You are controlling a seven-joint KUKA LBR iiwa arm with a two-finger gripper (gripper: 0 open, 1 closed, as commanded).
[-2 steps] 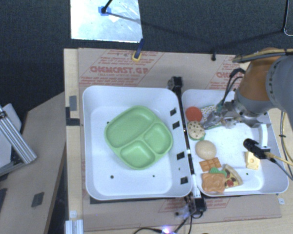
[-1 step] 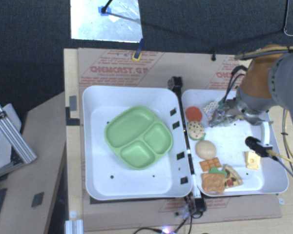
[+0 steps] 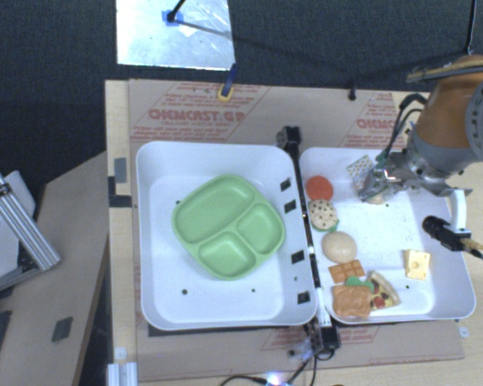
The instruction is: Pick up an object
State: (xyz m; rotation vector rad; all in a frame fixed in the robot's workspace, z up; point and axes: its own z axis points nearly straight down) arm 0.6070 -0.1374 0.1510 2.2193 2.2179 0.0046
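The arm [image 3: 455, 119] reaches in from the right and hangs low over the far part of the right bin [image 3: 451, 296], its gripper [image 3: 376, 185] down near the bin floor beside a small pale object [image 3: 359, 168] by the far wall. How wide the jaws stand, and whether anything sits between them, cannot be told from this slanted view; the metal at the tip blurs into the pale piece beneath it.

Toy food lies scattered in the right bin: a red tomato slice [image 3: 319, 187], a speckled cookie [image 3: 323, 214], an egg [image 3: 339, 245], a cracker [image 3: 346, 271], toast [image 3: 352, 301] touching a pizza slice [image 3: 381, 292], and a cheese wedge [image 3: 417, 264] apart on the right. A green tray [image 3: 228, 226] sits in the left bin [image 3: 157, 296].

The pieces look like light, stiff plastic, likely smooth and prone to skid on the white floor. The egg, rounded, would probably squirt out of a pinch unless taken across its middle. The flat pieces offer only thin edges. The cheese wedge, blocky and standing clear, looks the surest hold, taken across its flat sides.
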